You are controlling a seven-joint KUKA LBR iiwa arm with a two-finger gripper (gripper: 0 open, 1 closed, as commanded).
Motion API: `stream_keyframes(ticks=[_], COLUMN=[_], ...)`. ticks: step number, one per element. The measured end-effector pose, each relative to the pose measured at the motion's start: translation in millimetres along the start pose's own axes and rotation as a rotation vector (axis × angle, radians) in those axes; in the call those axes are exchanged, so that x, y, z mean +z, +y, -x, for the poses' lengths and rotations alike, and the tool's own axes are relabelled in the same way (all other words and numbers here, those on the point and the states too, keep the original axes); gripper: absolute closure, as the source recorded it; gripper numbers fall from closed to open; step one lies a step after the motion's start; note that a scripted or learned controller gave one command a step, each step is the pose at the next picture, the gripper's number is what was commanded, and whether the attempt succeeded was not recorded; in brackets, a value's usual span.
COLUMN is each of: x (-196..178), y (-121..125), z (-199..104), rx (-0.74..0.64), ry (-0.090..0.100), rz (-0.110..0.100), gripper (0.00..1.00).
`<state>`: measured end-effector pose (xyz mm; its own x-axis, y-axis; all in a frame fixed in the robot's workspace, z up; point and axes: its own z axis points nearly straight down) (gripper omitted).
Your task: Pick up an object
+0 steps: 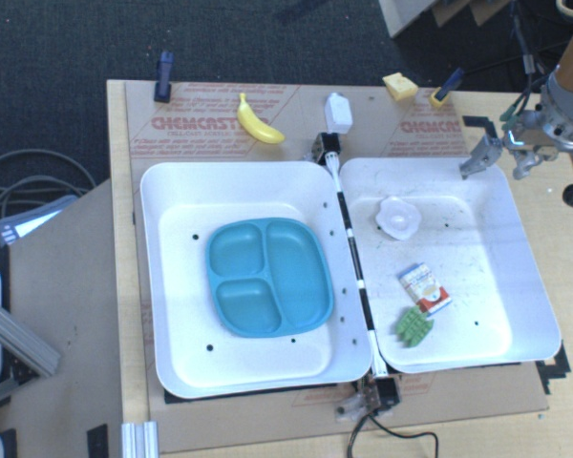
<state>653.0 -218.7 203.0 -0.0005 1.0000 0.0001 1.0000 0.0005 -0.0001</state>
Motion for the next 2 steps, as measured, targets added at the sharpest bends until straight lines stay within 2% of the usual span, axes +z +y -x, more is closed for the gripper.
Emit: stream_keyframes(ticks=[1,2], x=[-11,69], y=[-51,-116], z=[-21,-64], rx=[0.0,0.001], ry=[0.0,0.001], rz=[-0.001,-0.002], gripper=[0.0,0.0])
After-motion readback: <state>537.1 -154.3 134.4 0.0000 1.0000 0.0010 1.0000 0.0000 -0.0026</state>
